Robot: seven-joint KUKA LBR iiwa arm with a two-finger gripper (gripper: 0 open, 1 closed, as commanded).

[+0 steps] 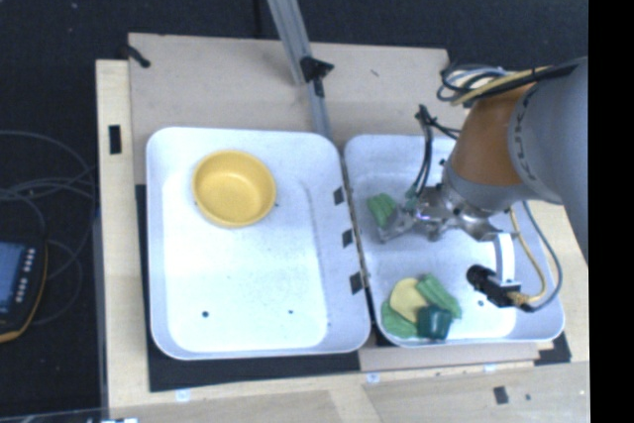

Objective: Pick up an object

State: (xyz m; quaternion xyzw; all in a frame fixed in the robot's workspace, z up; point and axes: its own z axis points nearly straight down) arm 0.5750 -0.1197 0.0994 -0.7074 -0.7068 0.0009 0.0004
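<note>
My gripper (396,223) hangs low over the upper left part of the right bin (530,332), below the grey arm with its orange band. A small green block (381,207) lies right at the fingertips, touching or just beside them; I cannot tell whether it sits between them. Near the right bin's front edge lies a cluster: a yellow piece (404,295), a light green piece (437,293) and a dark teal block (432,321). A yellow bowl (234,187) stands in the left bin (248,312), towards its far left corner.
A grey slanted pole (282,5) rises from the back of the bench between the bins. Black clips (350,238) sit along the seam between the two bins. Cables and a black-and-white part (500,277) hang beside the wrist over the right bin.
</note>
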